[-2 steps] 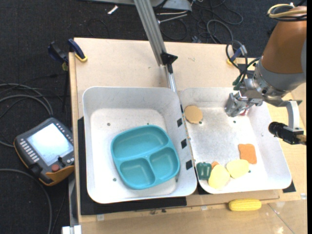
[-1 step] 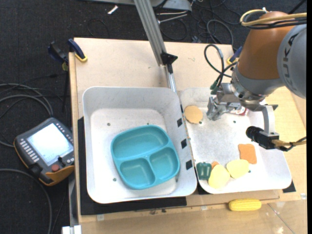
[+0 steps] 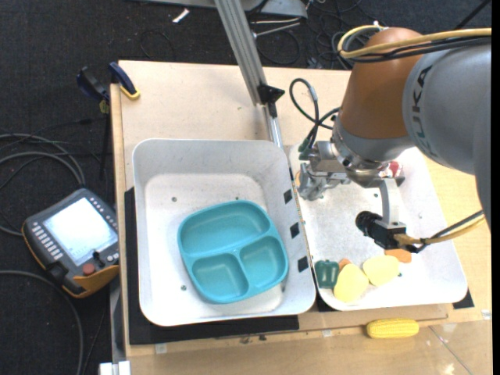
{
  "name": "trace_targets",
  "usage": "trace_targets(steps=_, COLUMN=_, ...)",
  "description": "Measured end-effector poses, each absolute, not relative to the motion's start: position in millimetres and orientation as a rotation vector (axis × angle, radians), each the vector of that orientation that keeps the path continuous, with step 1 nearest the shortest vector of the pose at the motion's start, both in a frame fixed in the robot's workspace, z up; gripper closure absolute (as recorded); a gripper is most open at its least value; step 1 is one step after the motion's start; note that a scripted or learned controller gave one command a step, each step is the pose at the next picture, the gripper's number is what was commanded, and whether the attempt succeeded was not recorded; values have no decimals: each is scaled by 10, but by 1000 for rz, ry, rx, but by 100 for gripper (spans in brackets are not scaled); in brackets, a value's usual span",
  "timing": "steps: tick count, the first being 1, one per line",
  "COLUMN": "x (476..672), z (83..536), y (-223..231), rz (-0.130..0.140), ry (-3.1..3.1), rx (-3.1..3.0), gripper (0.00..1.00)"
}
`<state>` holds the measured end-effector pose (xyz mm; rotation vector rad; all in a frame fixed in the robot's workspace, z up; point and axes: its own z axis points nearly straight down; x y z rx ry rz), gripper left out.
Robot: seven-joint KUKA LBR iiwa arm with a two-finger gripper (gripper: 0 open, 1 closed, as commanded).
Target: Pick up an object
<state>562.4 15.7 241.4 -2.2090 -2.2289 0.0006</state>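
The gripper [image 3: 312, 182] hangs over a bare patch by the right bin's [image 3: 340, 233] left wall, and honestly I can't tell if it's open or closed. The grabbable stuff, 2 yellow lumps [image 3: 351, 283] and a green piece [image 3: 325, 272], is bunched along the near edge, apart from it. Closing here probably catches nothing.

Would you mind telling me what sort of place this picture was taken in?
Most likely a robotics lab: a robot arm hangs over white bins on a bench, a teach pendant sits on the dark floor, and loose cables trail nearby.
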Motion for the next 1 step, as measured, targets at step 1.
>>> trace_targets(steps=1, x=5518, z=2492, y=717, rz=-3, ry=-2231, rx=-2210, gripper=100)
